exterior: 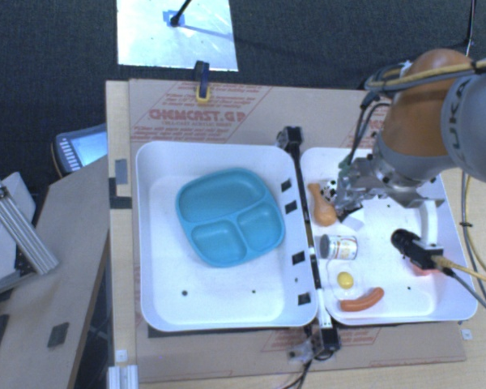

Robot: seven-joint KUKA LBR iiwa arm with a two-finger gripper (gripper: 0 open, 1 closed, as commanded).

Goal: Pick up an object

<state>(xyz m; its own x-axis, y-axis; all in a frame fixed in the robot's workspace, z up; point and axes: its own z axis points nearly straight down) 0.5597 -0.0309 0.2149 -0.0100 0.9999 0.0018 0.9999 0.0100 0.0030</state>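
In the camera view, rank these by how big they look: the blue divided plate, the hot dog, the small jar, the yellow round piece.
1. Blue divided plate, by far the largest.
2. Hot dog.
3. Small jar, close to the hot dog in area, so that ranking is unsure.
4. Yellow round piece, the smallest.

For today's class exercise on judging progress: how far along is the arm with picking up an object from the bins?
Done: the arm has reached into the right bin, with the gripper low beside the drumstick. In hand: nothing visibly held. Left: gripping and lifting something; the jar, sausage and small yellow piece lie on the bin floor.
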